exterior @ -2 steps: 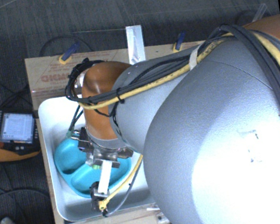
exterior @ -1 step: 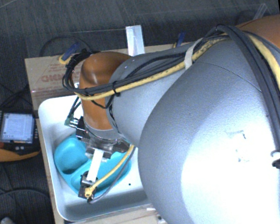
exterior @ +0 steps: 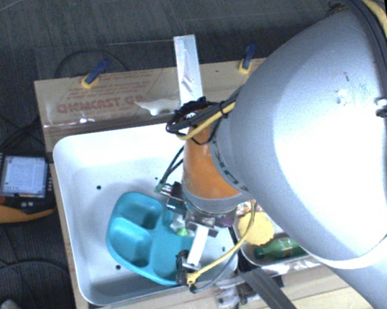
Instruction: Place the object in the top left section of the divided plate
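Nearest the bench's front edge, the gripper (exterior: 189,254) hangs over the right rim of the turquoise divided plate (exterior: 137,235) in the left bin (exterior: 79,168); grip state: cannot tell. Object unidentified (yellow item (exterior: 258,228), green bottle (exterior: 278,249) lie beside). Risk: wrist nudges the tilted plate, shifting its far top-left section.

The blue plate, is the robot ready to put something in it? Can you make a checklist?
1. Blue plate lies inside the left bin: ok.
2. Plate sits flat: not ok, it looks tilted against the bin's lower edge.
3. Gripper is over the plate's right edge: ok.
4. Something is held in the jaws: cannot tell, the arm hides them.
5. Plate sections are free: cannot tell, the wrist covers part of the plate.
6. Yellow thing and green bottle lie in the right bin: ok.
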Motion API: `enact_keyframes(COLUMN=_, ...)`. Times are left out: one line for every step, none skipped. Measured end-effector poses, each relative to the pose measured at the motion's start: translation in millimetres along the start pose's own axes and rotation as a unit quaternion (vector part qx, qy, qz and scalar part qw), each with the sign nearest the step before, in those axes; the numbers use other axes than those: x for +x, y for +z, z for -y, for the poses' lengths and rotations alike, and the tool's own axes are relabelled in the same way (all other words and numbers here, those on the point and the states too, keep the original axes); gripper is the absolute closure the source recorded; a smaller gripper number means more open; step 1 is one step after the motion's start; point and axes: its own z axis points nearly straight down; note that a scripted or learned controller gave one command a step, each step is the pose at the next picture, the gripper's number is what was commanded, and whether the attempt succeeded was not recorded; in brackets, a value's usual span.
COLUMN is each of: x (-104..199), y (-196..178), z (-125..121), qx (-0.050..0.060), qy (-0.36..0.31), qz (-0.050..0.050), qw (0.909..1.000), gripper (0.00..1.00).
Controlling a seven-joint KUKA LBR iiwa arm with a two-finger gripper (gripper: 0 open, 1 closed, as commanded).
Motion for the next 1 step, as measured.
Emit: enact_keyframes(x=-57.4, y=-76.3, z=-27.0, qx=0.004, qy=-0.171, qz=0.004, qw=0.9852, gripper=1.0)
